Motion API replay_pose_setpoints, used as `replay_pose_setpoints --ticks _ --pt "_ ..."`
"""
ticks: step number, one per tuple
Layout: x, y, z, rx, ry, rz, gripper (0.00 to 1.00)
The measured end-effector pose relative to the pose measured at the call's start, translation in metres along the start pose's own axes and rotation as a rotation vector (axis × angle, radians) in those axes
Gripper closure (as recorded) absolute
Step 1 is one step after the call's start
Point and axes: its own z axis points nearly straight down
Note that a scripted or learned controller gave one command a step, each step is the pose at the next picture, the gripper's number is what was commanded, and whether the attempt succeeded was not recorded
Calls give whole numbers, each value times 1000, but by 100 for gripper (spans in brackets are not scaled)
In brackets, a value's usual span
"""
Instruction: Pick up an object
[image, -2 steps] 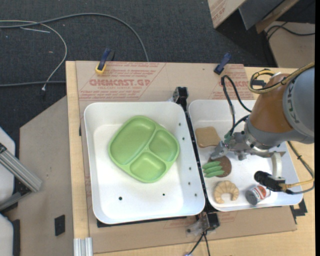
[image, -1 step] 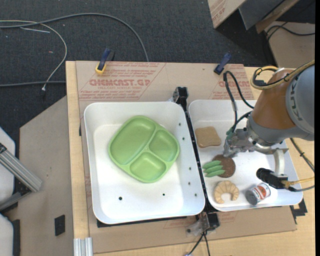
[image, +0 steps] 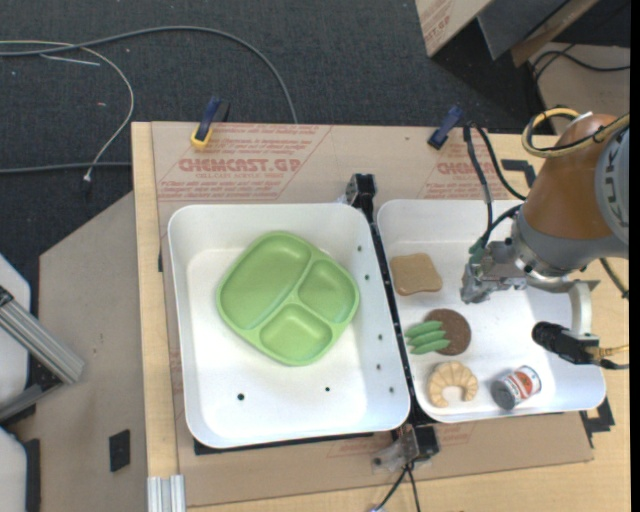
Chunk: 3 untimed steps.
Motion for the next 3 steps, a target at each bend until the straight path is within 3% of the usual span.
replay_pose_setpoints --ticks 2,3 --pt "2 13 -88 -1 0 -2 100" --pt "48 20 -89 1 2 -5 100"
